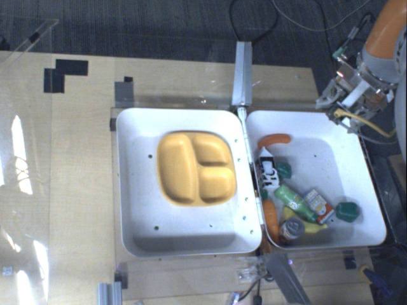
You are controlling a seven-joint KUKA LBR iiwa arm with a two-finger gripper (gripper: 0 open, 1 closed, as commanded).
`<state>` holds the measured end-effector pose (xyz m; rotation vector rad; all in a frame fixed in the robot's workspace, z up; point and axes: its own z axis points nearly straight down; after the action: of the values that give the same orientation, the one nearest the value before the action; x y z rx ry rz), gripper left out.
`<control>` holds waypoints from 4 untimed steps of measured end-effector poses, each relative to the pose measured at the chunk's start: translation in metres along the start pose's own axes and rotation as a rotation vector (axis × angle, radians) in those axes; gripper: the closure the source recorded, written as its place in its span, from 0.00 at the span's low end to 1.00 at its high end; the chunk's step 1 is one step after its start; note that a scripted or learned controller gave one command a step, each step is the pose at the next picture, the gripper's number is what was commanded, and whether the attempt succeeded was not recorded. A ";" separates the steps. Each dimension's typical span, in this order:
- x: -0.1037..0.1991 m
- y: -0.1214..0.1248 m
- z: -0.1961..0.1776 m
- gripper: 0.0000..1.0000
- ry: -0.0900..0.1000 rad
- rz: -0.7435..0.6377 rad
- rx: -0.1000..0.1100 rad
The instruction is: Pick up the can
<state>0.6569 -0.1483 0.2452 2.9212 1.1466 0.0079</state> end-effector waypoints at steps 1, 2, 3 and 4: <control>-0.058 0.012 0.100 0.00 -0.003 0.092 0.004; -0.015 0.005 0.152 0.00 -0.002 0.211 0.004; 0.039 -0.040 0.158 0.00 -0.003 0.337 0.006; 0.039 -0.040 0.158 0.00 -0.003 0.336 0.006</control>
<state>0.6596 -0.0928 0.0869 3.0769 0.6428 0.0010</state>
